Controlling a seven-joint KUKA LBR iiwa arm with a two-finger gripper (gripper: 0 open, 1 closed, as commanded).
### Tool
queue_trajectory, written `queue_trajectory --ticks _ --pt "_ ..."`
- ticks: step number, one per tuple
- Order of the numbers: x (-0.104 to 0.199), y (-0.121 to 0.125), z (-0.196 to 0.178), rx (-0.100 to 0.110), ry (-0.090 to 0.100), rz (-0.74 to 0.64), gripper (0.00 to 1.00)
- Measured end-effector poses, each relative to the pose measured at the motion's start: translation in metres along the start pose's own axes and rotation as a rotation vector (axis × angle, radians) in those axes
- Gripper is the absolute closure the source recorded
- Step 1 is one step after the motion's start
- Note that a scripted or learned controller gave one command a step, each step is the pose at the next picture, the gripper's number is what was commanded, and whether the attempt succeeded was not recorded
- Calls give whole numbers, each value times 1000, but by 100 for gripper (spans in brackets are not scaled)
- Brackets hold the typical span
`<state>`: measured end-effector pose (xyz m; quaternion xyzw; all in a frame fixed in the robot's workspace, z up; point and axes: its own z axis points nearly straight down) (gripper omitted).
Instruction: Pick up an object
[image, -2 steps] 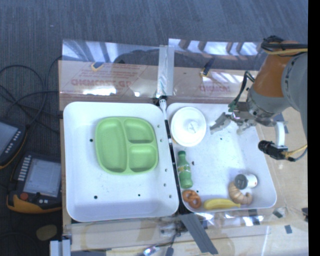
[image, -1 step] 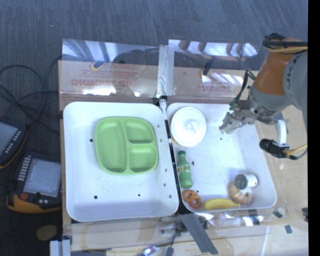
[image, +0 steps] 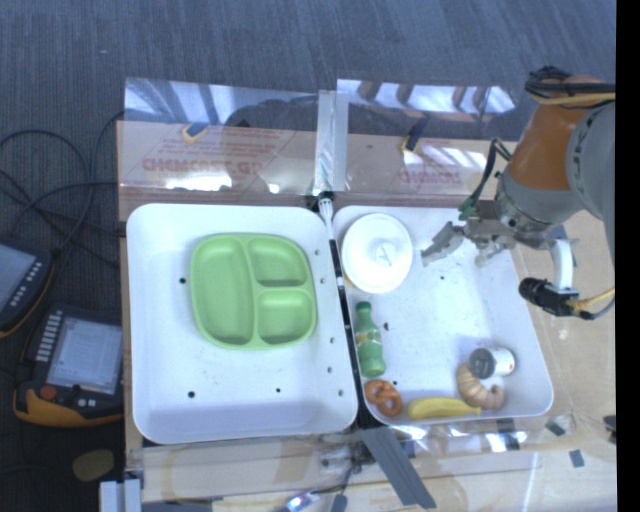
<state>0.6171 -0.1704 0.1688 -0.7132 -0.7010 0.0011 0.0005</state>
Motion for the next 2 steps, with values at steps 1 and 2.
queue_trajectory --ticks 1,2 --pt "-45 -95 30 0 0 -94 0" --pt "-42 -124 77 -17 9 -192 0"
